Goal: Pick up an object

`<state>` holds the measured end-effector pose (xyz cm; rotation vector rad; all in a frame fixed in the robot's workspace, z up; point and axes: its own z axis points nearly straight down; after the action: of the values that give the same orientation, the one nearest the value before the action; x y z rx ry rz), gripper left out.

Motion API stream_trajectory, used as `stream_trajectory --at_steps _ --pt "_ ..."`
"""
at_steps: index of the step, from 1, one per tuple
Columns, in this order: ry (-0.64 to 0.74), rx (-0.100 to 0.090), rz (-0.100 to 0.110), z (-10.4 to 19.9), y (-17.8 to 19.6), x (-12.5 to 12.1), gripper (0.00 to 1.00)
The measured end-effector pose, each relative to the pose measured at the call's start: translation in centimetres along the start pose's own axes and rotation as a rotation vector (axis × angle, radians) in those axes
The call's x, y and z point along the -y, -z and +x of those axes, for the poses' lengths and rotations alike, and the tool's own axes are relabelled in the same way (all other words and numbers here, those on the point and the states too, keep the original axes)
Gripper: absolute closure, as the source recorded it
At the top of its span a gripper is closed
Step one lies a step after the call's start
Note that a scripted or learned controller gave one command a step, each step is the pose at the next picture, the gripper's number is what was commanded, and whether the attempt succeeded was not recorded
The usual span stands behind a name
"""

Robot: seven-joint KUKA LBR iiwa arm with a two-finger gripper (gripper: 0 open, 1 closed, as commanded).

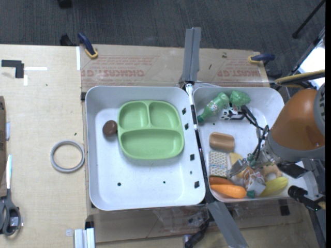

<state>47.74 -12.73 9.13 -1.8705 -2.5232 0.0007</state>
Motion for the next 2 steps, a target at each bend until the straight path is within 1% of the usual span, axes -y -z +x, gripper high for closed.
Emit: stream_trajectory --at_steps 1,2 --pt "-0.005 0.004 -0.005 -0.2 1.1 -0.1 1.00" --pt "-0.197 0.001 0.001 2.0 10.1 -7.2 1.00"
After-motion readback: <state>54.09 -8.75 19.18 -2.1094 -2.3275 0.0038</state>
